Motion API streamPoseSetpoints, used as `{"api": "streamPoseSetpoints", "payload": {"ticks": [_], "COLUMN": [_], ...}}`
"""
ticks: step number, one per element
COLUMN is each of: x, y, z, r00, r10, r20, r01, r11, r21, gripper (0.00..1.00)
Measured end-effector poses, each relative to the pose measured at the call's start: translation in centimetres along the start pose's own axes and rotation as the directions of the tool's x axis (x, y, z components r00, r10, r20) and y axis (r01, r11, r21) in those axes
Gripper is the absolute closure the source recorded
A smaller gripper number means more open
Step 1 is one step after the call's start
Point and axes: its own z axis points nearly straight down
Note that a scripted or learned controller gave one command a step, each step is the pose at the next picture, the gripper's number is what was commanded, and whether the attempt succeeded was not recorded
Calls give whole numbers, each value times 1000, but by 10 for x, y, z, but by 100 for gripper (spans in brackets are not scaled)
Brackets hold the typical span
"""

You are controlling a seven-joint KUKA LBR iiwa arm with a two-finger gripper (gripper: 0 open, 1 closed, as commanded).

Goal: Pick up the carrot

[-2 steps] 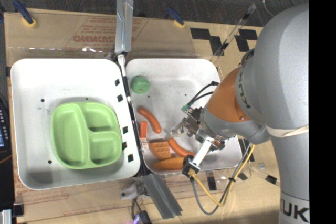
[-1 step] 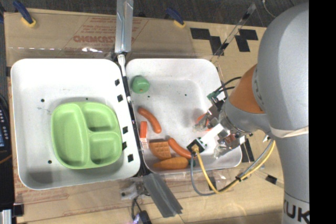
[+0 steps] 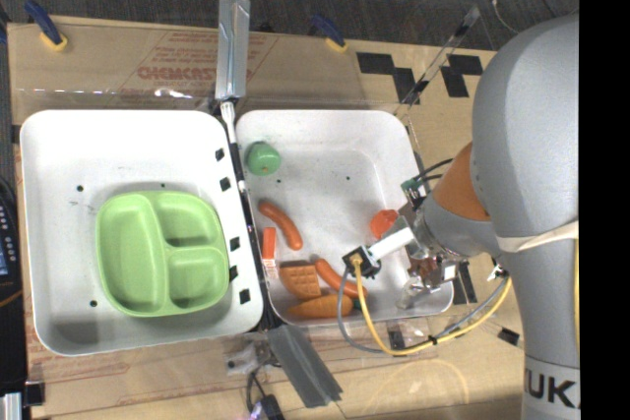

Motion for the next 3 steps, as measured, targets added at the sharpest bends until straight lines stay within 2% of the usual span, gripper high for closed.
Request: {"api": "streamPoseSetpoints", "payload": {"ticks": [1,2,3], "x": [22,93,109], "y": [-104,-117,-187], "z": [1,-99,-98], "r00": [933,1000,999], "r10": [-361,0,-47], "r20": [0,-1,5], "r01": [361,0,47], "r11": [933,1000,999], "r21": [-1,-3,-1], "gripper": [0,0,0]}}
